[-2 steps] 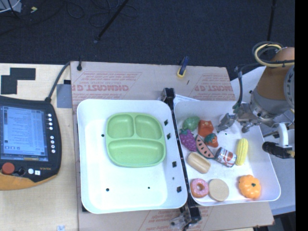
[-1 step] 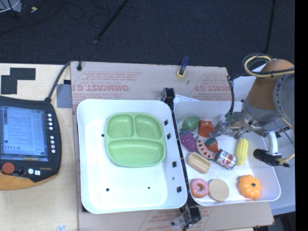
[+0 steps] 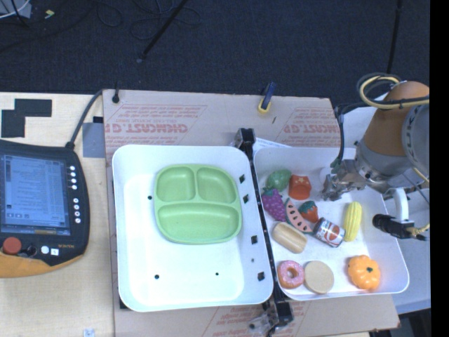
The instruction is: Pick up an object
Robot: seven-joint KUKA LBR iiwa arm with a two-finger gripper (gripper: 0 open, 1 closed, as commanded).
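Doughnut (image 3: 290,274) against bin (image 3: 393,286) front edge

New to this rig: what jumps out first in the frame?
The green divided plate sits alone in the left bin. The right bin is crowded with toy food: an orange pumpkin at the near right corner, a pink donut, a corn cob and purple grapes. The gripper hangs over that bin's far side.
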